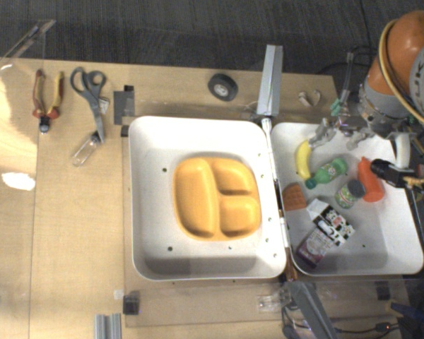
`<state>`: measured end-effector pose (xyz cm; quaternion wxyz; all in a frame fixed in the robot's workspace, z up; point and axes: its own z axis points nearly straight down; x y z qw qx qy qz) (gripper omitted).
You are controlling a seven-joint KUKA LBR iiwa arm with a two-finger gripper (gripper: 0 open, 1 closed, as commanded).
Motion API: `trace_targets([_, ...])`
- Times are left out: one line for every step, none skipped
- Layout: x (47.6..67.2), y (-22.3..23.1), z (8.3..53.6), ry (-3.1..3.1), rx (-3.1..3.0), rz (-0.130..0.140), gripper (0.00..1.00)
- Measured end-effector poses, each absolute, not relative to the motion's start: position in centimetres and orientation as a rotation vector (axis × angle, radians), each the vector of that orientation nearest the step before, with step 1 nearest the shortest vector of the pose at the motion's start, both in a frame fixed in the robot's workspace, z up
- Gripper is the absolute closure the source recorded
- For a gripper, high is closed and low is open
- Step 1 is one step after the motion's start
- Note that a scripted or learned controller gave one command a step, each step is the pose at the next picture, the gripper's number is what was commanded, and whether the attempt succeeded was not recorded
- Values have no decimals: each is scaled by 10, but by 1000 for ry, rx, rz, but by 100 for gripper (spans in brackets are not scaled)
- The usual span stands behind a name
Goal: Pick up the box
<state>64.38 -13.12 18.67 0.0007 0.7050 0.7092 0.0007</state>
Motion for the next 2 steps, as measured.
trace_targets([638,-127,88,2234,2200,8,0])
trace_targets([500,-171,95,2444,1965,5,0])
